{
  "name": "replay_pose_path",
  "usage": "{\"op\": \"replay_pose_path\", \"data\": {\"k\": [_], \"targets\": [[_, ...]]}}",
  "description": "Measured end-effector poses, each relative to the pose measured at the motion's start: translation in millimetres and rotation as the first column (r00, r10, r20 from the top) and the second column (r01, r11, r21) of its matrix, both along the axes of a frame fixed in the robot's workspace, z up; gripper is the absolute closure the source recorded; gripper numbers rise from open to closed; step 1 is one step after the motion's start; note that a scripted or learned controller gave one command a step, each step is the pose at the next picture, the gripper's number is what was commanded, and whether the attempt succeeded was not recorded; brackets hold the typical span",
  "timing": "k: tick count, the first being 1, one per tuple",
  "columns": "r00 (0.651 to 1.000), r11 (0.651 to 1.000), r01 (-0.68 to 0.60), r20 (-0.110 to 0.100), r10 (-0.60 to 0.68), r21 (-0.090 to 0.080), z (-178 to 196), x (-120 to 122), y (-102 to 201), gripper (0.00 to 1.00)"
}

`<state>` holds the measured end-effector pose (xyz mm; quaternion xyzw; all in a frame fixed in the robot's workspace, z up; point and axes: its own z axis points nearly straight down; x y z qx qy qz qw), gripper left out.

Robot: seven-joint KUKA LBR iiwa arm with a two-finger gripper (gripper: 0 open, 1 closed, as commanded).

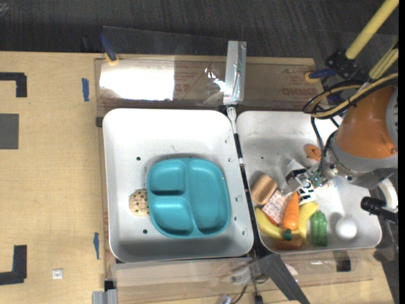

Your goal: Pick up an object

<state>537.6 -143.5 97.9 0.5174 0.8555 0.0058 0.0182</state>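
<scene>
Overhead slanted view of the bench (44, 170) with two shallow white bins side by side. The left bin (126, 138) holds a teal divided plate (188, 196) with three compartments and, touching the plate's left edge, a speckled cookie (138, 202). The right bin (266, 138) holds a cluster of toy foods near its front wall: a brown bread-like piece (263, 188), a red-and-white packet (274, 207), an orange carrot (291, 213), a yellow banana (273, 228), a green pepper-like piece (317, 228), and a white round object (346, 227). The arm, with its orange band (367, 128), reaches in from the right; the claw (306, 187) sits low above the carrot's upper end, and whether it is parted or closed cannot be told.
</scene>
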Motion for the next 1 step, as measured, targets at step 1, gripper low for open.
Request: {"op": "replay_pose_path", "data": {"k": [1], "targets": [[1.000, 1.000, 0.000, -0.002, 0.000, 0.003, 9.7, 0.2, 1.4, 1.00]]}}
